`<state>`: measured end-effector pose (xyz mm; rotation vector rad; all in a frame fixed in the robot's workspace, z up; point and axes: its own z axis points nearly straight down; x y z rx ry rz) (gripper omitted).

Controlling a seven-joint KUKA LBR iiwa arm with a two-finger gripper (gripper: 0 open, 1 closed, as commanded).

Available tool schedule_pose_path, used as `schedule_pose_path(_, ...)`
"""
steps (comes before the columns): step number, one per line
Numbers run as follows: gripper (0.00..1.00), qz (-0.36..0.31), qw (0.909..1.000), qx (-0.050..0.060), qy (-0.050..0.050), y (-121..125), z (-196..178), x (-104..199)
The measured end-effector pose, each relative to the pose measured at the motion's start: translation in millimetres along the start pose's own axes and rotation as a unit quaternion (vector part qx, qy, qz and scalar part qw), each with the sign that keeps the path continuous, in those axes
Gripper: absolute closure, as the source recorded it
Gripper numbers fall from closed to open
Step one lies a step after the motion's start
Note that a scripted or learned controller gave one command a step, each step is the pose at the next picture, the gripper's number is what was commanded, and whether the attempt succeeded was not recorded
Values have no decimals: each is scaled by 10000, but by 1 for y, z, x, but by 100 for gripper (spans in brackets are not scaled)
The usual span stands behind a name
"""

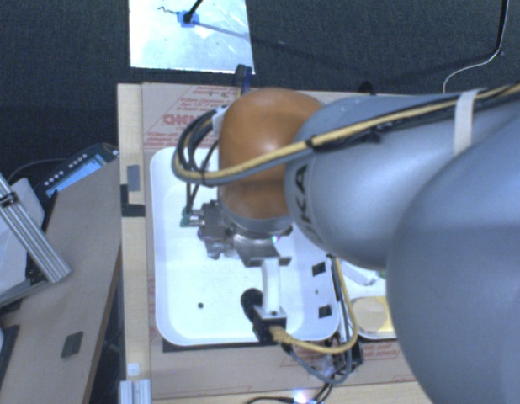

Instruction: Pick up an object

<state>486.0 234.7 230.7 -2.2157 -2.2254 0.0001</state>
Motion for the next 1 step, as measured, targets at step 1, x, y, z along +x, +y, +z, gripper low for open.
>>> schedule_pose_path(1, 100, -1, 10000, -7, 6, 1, -10, 0)
